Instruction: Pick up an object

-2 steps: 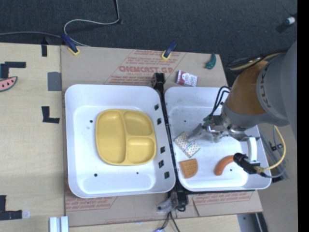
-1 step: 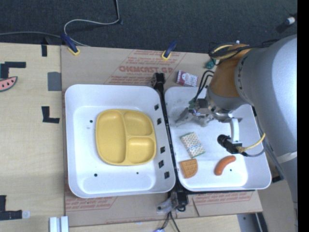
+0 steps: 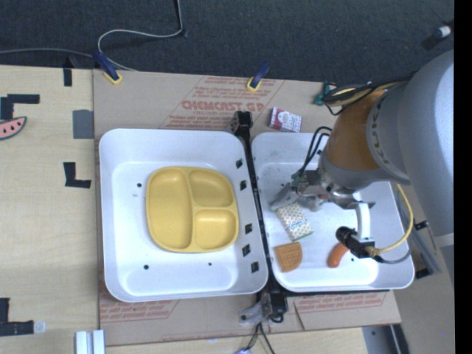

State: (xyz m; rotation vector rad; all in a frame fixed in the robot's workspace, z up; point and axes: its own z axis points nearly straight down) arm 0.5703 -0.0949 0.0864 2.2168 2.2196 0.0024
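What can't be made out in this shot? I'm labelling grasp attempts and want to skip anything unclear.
- Gripper, camera view: its fingers are small and dark, crowded by the wrist and cables; open or shut is unclear.
- Right bin: the arm covers its upper right part.
- Checked packet: its pattern is too small to identify it.
- Small red-and-white item above the bins: its print is too small to read.

Robotics lab bench: cardboard sheet (image 3: 221, 102) clamped at 12 o'clock, two white bins (image 3: 118, 198) centre, loose cable (image 3: 177, 13) at 11, tape marks (image 3: 74, 174) at 9.
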